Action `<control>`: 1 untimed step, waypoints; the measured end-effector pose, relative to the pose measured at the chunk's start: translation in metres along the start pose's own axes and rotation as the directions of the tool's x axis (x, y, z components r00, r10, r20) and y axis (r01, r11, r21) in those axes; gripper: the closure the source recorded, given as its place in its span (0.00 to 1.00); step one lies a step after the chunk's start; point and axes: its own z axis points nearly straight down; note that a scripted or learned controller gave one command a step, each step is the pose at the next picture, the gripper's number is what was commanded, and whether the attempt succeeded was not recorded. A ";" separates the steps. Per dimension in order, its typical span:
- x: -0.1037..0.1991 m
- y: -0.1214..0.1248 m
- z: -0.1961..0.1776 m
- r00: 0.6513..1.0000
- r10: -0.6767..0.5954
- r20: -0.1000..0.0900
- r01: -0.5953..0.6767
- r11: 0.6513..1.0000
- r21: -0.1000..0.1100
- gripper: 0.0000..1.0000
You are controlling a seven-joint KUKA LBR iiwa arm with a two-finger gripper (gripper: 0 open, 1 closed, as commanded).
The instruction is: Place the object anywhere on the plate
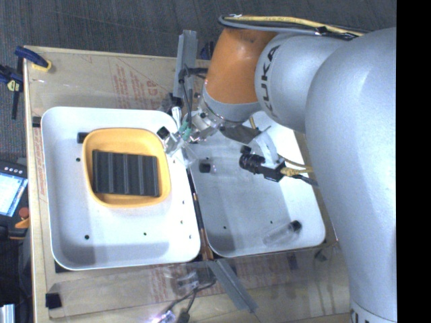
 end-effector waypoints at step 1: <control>0.000 0.000 0.000 1.000 0.001 0.000 -0.001 1.000 0.000 0.00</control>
